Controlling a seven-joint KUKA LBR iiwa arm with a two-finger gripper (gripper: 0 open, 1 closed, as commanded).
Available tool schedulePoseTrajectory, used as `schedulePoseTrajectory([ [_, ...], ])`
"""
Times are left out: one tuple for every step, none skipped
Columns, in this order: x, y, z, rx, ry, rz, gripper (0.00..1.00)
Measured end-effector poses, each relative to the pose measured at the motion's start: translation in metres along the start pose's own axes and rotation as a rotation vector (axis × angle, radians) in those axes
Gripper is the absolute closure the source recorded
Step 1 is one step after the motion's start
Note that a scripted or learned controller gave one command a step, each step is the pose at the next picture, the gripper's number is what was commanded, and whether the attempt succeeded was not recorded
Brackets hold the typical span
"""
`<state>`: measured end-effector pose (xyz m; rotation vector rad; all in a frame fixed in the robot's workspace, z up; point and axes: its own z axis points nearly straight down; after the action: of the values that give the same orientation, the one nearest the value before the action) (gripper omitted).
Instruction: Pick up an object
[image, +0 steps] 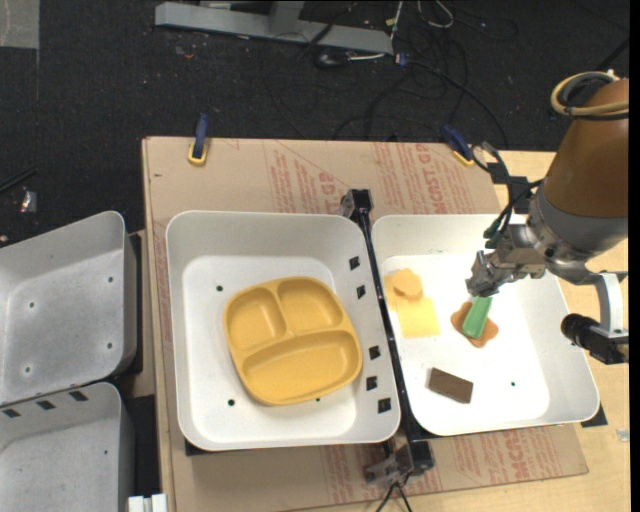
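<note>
Progress looks early: gripper (489, 283) sits low in the right bin (520, 405) at the top end of the green block (477, 316), jaw state unreadable, nothing visibly lifted, grasp and raise remaining.

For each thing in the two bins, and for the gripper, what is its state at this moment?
Yellow plate: lies flat in the left bin, right side up.
Yellow block: flat in the right bin.
Orange piece: at the block's upper edge.
Green object: tilted, lower end over an orange disc.
Brown block: flat, apart from the others.
Gripper: at the green object's upper end; grasp unclear.
</note>
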<state>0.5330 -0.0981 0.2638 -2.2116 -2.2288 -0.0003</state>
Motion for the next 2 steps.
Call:
schedulePoseTrajectory([
  [0.057,0.014,-0.003,-0.003,0.0,0.0,1.0],
  [0.113,0.028,-0.004,-0.003,0.0,0.0,1.0],
])
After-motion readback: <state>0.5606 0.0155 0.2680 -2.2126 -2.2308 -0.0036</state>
